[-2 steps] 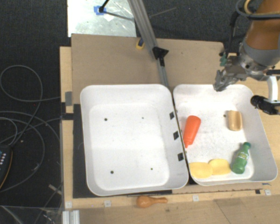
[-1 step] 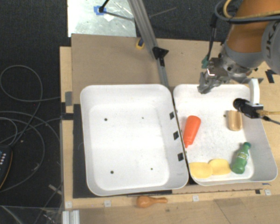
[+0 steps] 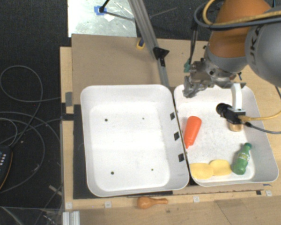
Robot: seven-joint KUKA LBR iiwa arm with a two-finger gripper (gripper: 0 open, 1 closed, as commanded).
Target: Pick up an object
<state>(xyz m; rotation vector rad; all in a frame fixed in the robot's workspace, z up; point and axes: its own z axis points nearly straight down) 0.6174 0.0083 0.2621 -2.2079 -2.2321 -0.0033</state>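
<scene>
In the right bin [image 3: 267, 168] lie an orange carrot [image 3: 192, 130] near its left wall, two yellow chip-like pieces [image 3: 211, 169] by the front wall, and a green bottle [image 3: 242, 159] at the front right. My gripper [image 3: 191, 89] hangs over the bin's back left corner, well behind the carrot. Nothing shows between its fingers, and how they stand is unclear from this angle.
The left bin [image 3: 91, 125] stands beside the right one, with black clips along their shared wall. A small orange gourd-shaped thing [image 3: 151, 201] lies on the bench in front of the bins. A slanted metal pole [image 3: 147, 27] crosses the back.
</scene>
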